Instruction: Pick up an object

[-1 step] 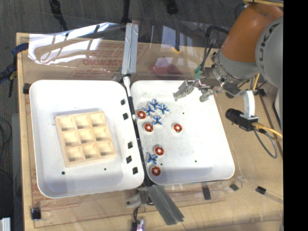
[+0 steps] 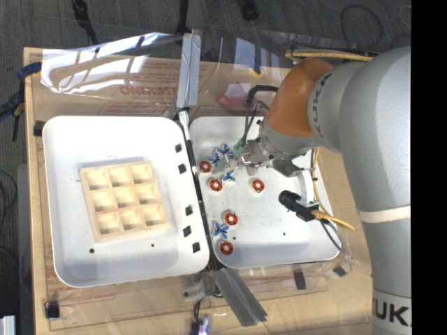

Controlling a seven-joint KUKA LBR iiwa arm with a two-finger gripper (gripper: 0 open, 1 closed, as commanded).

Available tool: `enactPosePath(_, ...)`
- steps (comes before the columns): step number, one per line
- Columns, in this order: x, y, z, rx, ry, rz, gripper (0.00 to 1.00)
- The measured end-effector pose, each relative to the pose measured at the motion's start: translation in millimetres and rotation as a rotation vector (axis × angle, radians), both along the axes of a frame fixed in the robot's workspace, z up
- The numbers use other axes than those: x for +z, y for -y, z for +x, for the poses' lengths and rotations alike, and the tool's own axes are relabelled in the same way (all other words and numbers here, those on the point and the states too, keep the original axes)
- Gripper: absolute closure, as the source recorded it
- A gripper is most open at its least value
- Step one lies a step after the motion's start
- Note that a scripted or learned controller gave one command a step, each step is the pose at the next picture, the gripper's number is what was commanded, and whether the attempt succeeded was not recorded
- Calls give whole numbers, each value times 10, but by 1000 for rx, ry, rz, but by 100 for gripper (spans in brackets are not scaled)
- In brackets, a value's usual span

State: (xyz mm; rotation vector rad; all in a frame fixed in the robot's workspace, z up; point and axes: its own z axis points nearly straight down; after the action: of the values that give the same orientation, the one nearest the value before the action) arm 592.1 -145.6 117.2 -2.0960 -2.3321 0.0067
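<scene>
Holding wooden grid tray (image 2: pixel 125 200): left bin (image 2: pixel 63 257)

Pretty bright, even overhead light; strong glare on the plastic sheet (image 2: pixel 105 61) up left of the jaws. Shadows soft, picture slightly grainy.

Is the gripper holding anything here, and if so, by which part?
Cannot be told: the gripper sits low in the right bin by the small blue piece, its grasp hidden.
</scene>
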Motion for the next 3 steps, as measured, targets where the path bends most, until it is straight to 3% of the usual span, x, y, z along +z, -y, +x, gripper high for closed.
enactPosePath(1,-251,382,512,-24,5,-1,0)
enactPosePath(2,-243,320,-82,13,5,0,0)
enactPosePath(3,-249,279,501,-20,5,-1,0)
